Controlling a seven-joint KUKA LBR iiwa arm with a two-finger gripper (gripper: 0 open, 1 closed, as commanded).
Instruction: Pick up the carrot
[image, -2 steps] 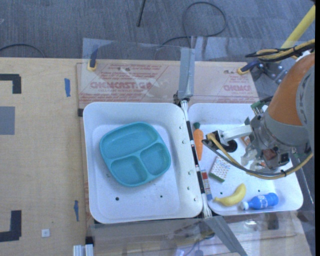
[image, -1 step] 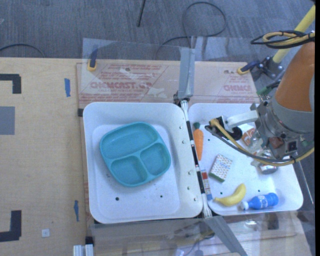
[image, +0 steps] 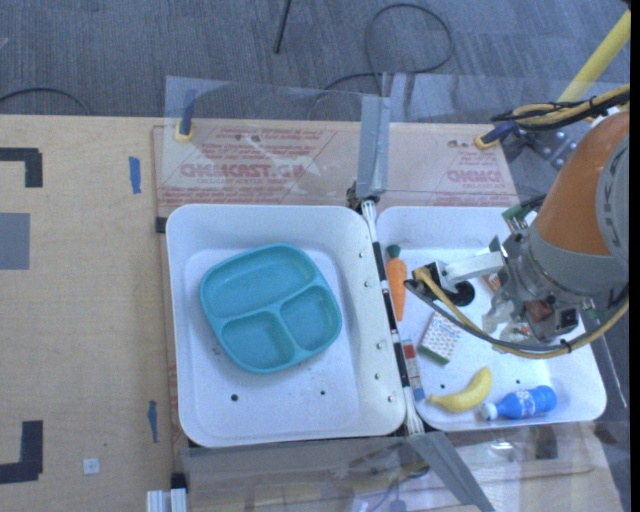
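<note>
Arm (image: 585, 215) over the right bin (image: 590, 400) — claw state unclear — carrot (image: 397, 284) against its left edge.

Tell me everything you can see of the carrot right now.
The carrot is small and orange with a dark green stub at its upper end, and looks like a smooth plastic toy. It lies flat in the right bin, lengthwise along that bin's left wall, tip pointing toward the camera's near side. It seems to rest against the wall. Nothing grips it; the arm's hand is off to its right.
</note>
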